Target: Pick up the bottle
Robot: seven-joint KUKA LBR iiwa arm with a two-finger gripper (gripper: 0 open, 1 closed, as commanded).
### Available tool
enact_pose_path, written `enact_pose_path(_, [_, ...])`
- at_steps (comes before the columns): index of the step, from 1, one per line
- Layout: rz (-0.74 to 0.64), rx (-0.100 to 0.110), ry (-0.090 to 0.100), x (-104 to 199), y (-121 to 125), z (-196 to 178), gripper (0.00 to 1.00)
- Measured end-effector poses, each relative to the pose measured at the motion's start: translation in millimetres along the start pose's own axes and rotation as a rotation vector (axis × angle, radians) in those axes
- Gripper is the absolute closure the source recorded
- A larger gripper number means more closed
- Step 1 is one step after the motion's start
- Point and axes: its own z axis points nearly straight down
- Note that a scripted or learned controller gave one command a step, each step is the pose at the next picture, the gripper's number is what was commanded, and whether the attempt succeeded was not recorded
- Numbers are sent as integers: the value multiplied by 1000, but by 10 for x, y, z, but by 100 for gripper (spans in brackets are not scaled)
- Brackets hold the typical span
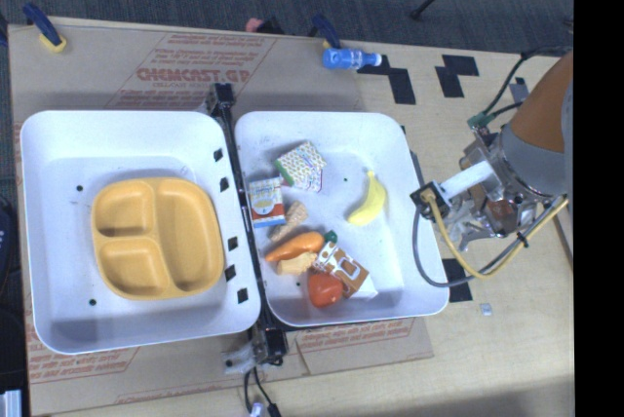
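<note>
In the right bin [390, 128], a small brown-labelled bottle [343, 269] with a dark green cap lies on its side near the front. It rests among a carrot [295, 246] and a red pepper [325, 289]. My gripper [475, 210] hangs outside the bin, over the bench just right of the bin's right wall. It is a good way right of the bottle, with nothing seen in it. Cables and the wrist clutter the view of it.
The right bin also holds a banana [369, 201], a patterned carton [301, 166] and a small orange box [265, 202]. A yellow divided plate [156, 237] sits in the left bin [39, 142]. A blue object [344, 59] lies on the bench behind the bins.
</note>
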Motion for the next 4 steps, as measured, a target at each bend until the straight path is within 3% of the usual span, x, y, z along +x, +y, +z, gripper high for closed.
enact_pose_path(1, [2, -1, 0, -2, -2, 249, 100])
enact_pose_path(2, [2, -2, 3, 2, 3, 119, 100])
enact_pose_path(4, [2, -2, 2, 0, 2, 273, 100])
